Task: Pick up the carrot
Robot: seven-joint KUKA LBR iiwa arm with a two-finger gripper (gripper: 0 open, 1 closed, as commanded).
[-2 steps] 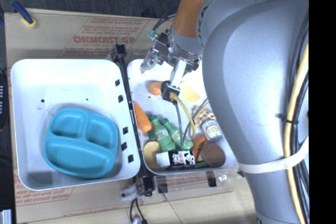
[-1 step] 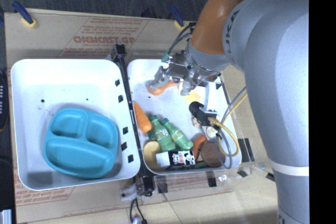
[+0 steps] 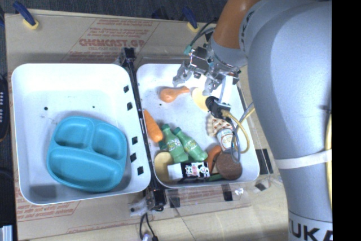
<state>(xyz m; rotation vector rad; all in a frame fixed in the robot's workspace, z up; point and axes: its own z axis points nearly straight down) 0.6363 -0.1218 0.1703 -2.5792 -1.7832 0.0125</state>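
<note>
Orange carrot (image 3: 152, 126) lying in right bin (image 3: 148, 77), hard against its left wall, long axis running roughly top-to-bottom of frame, tip toward lower end. Touching or nearly touching the two green bottles (image 3: 181, 144) just to its right.

Camera view, fixed overhead, slanted: gripper (image 3: 196, 77) hanging over upper part of right bin, well apart from carrot. Fingers look spread, nothing between them; released, not grasping. Just beside gripper: a chicken-drumstick toy (image 3: 172, 93), tan/orange, easy to confuse w/ target by colour. Pale yellow item (image 3: 200, 99) partly under wrist, type unclear. Lower right of bin crowded: brown round item (image 3: 228, 165), black-and-white carton (image 3: 194, 170), small jar w/ label (image 3: 225, 137). Left bin (image 3: 67, 79) carrying blue divided tray (image 3: 87, 152), irrelevant to pick.

Step in hand (judgement): approach not yet made; need to translate toward bin's left wall and down-frame before descending.

Notes for doing it well:
- Align jaws across carrot's short axis, i.e. rotate so fingers close left-right in frame.
- Wall clearance tight on left side; one finger must fit btw carrot and wall. If no gap, consider grabbing nearer upper end where it seems to sit slightly off wall.
- Bottles on right may block other finger; risk of nudging them or pinching bottle neck too.
- Avoid drumstick; wrong object.
- Descend slow, close, lift straight up.
</note>
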